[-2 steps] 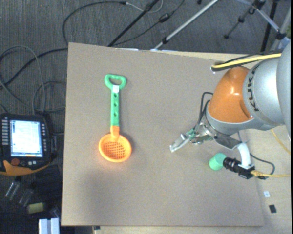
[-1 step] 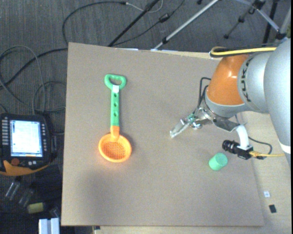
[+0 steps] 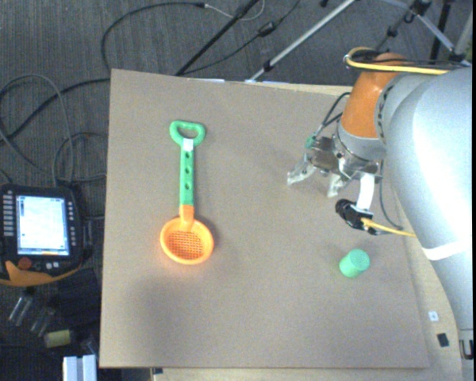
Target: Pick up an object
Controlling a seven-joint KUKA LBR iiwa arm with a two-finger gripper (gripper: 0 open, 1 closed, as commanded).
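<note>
In the camera view, a flat brown surface (image 3: 262, 292) is seen from above, with the grey arm (image 3: 428, 157) reaching in from the right. The jaws (image 3: 317, 177) are hung above bare board in the right half, and nothing is seen between them. They appear to be spread, though the slanted view leaves this uncertain, so their state cannot be told. Two candidate things are laid out flat and well apart, presumably so either can be reached alone. A sieve spoon (image 3: 186, 201) with a green handle and orange bowl is laid lengthwise at the left. A small green cylinder (image 3: 354, 263) is placed on its side nearer the jaws, below them. The cylinder is judged the easier pick. On the floor at left, a control tablet (image 3: 38, 228) is parked.
</note>
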